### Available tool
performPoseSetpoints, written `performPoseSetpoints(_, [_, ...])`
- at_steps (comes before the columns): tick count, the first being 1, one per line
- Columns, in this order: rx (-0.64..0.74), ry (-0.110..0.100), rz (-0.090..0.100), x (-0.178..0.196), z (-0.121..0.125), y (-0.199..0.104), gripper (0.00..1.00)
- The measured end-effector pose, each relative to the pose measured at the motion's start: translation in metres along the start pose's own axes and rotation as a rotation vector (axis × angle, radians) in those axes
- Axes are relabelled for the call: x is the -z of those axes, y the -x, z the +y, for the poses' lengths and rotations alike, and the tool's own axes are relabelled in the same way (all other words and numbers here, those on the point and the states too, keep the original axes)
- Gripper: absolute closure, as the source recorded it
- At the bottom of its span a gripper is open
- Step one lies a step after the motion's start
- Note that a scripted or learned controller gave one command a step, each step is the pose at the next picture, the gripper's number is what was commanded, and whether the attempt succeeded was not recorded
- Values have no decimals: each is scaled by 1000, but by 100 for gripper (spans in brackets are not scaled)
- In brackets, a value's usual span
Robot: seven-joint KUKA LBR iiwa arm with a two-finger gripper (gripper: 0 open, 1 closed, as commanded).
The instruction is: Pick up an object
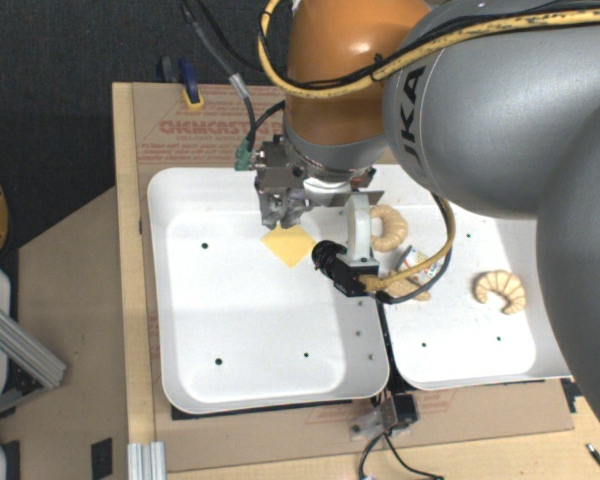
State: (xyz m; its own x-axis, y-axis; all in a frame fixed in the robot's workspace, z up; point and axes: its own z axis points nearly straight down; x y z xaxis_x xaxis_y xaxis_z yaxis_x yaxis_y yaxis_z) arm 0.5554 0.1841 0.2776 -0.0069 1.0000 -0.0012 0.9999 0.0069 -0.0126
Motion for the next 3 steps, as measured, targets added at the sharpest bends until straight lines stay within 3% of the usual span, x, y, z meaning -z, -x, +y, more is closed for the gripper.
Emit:
performPoseSetpoints(1, [-6,34,7,215,-1,17,100])
performPoseSetpoints(2, [0,-1,-2,93,-35,-44,100])
performPoseSetpoints(3, [-4,32,9,268,-20,-40,100])
